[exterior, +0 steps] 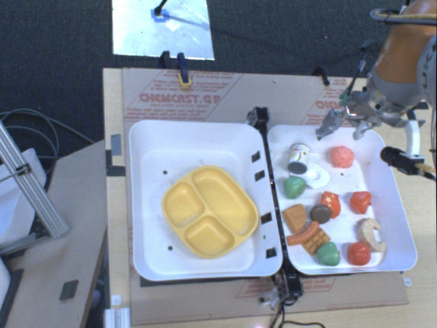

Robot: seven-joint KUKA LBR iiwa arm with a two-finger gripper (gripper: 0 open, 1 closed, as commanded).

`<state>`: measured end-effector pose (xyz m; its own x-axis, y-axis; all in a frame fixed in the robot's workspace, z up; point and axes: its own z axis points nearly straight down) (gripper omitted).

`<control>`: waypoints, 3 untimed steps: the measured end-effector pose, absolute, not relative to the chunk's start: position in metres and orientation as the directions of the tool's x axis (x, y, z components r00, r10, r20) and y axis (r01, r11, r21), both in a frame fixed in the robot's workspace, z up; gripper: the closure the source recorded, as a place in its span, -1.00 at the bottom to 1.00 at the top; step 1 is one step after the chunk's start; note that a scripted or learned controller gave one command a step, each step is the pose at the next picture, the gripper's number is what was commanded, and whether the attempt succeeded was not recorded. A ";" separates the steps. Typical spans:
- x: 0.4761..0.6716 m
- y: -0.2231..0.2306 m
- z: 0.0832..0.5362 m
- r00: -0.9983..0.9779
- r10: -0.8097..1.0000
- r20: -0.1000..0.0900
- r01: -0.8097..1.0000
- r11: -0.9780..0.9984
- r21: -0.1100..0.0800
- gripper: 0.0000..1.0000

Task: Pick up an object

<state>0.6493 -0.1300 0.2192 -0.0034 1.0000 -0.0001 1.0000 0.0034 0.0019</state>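
1. The arm (408, 46) reaches in from three o'clock and hangs over the far edge of the right bin (399, 214), with the gripper (348, 118) above that bin's twelve o'clock rim.
2. Its jaws stand apart, two dark fingers splayed, with nothing between them.
3. The things to pick all lie in the right bin, below and toward six o'clock of the gripper.
4. Nearest is a pink ball (342, 156), just past the jaws toward six o'clock; beside it, at nine o'clock, a small can (298, 158) lies on its side.
5. My guess is these are toy foods, light and stiff, so weight is no worry; the round ones look smooth and may roll or squirt out of a pinch.
6. I would take the pink ball across its middle, or the can across its body, not its ends.
7. Counted in the right bin: one pink ball, one can, two green pieces (295, 186), three red pieces (360, 201), two brown waffle-like squares (295, 217), one sausage (304, 235), one dark round piece (320, 213), one pale curved piece (371, 233), and one white disc (317, 178).
8. Several crowd together near six o'clock, touching, so a clean grip there looks harder.
9. The left bin (150, 183) holds one yellow divided tray (209, 211) with three wells.
10. Both bins sit side by side on the bench (116, 101).
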 end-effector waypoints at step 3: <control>0.639 -0.114 0.089 -0.008 1.000 -0.001 1.000 0.008 0.004 1.00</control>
<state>0.6392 -0.1139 0.0888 -0.0081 1.0000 -0.0006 1.0000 0.0081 0.0037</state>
